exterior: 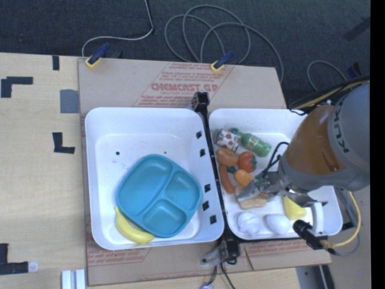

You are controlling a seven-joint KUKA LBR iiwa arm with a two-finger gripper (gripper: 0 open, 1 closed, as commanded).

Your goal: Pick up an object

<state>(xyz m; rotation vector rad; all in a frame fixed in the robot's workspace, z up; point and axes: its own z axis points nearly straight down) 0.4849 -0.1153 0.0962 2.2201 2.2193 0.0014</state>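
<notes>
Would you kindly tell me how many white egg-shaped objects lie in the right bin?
2: one white egg and a second white egg beside it, along the right bin near edge. The arm may hide more.

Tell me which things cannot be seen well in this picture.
- Pincer: blurred in the camera view, its grip unclear.
- Banana: mostly hidden under the blue plate.
- Toys beside the tomato: small, crowded, partly covered by the arm.
</notes>
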